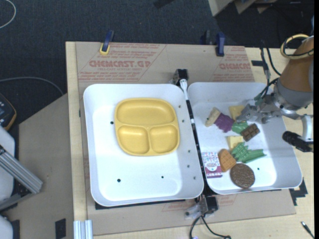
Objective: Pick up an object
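- In the right bin (279,133), the tool (251,112) hangs low over the upper part of a loose cluster of small toy foods, the arm (298,78) entering from the right edge of the view.
- Task object, as judged: the brown block (250,131), lying just below and slightly in front of the tool, its long axis running diagonally from lower left to upper right.
- Neighbours crowd it: a purple piece (225,122) to the left, a green leafy piece (247,154) below, a yellow wedge (235,111) just left of the tool.
- Further off in the same bin lie a brown disc (242,175) and an orange waffle-like piece (227,160).
- Tool state: the grey linkage blurs into the objects beneath, so neither its opening nor any contact or hold can be told.
- The left bin (99,148) carries a yellow divided plate (147,126), well apart from the tool.
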Motion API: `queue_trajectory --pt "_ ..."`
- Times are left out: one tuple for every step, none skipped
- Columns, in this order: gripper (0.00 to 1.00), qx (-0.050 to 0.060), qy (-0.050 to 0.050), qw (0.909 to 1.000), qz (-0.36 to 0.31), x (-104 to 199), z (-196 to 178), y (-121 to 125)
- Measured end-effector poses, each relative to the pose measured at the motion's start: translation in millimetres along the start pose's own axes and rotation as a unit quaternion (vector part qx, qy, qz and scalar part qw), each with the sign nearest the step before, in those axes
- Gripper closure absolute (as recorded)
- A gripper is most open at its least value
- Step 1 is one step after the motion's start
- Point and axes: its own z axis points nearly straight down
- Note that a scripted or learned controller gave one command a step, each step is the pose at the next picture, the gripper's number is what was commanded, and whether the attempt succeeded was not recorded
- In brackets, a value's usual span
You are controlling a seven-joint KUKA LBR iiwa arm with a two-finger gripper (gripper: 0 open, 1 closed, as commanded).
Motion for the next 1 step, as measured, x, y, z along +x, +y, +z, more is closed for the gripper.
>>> queue_trajectory --pt "1.0 -0.002 -0.004 1.0 0.0 -2.8 -12.8 0.0"
